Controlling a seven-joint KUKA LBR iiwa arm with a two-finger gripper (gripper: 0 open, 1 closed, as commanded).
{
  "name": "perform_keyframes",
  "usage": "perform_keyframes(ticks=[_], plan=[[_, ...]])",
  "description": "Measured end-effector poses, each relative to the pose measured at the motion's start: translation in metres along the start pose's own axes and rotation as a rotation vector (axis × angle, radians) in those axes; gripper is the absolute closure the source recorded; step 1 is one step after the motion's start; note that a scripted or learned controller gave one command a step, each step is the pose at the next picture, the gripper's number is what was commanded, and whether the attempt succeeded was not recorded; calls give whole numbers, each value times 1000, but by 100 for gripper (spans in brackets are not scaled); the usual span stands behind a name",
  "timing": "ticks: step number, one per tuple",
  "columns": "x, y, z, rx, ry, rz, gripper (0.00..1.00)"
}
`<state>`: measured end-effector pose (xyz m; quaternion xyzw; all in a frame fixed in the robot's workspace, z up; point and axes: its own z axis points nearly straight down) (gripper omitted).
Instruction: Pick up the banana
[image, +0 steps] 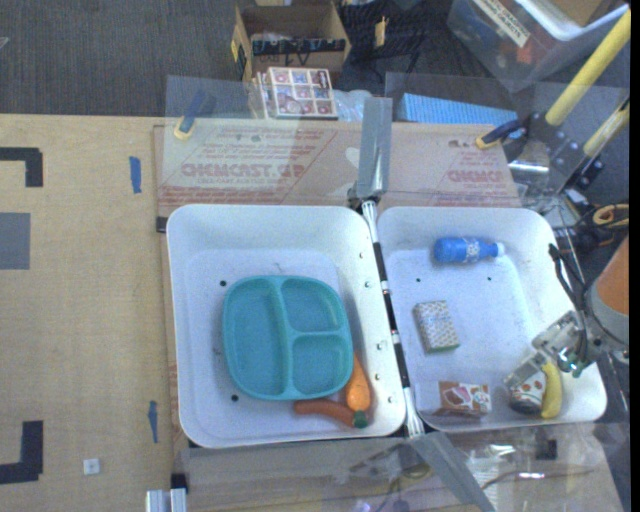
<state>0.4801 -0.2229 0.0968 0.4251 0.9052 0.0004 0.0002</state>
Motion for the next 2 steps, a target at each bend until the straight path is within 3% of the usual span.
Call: perform_keyframes(ticks=[1,2], plan=[[40,35,8,-3,-6,173,0],[10,11,9,-5,-11,-203,0]])
